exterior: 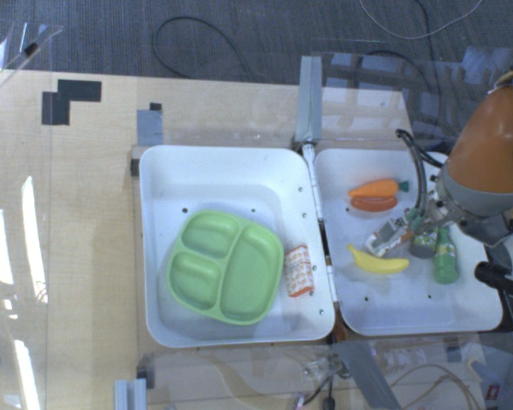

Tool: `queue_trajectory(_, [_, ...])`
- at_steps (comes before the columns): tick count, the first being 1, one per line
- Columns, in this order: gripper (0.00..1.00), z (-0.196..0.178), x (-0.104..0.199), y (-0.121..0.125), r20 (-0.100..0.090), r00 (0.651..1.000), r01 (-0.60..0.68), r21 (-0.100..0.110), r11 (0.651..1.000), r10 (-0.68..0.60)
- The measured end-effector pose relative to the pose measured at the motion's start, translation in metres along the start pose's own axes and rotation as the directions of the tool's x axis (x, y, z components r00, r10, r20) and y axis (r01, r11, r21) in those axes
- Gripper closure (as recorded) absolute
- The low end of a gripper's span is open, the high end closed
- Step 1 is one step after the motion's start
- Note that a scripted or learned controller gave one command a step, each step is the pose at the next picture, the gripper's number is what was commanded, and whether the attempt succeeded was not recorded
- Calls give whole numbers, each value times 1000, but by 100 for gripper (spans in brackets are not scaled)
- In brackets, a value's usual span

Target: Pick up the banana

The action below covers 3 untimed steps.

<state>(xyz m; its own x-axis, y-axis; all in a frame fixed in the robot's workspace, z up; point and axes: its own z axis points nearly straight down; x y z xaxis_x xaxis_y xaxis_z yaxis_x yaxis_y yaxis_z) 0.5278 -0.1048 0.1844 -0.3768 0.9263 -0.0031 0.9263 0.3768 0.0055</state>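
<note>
A yellow banana (379, 262) lies in the right bin (393, 310), near its middle. My gripper (392, 234) sits just above the banana's upper side, reaching in from the right, low over the bin floor. The grey arm with its orange band (496, 143) fills the bin's right side.
An orange carrot (374, 190) over a red piece (372, 203) lies at the back of the right bin. A green bottle (445, 259) lies to the banana's right. The left bin (214, 169) holds a green divided plate (225, 267) and a small can (298, 271).
</note>
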Motion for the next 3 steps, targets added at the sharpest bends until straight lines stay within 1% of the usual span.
queue_trajectory(1, [0, 69, 6, 7, 24, 999, 31, -31, 999, -30])
queue_trajectory(2, [0, 76, 4, 2, 38, 998, 46, -47, 998, -44])
queue_trajectory(3, [0, 77, 9, 8, 16, 964, -263, -54, 963, 264])
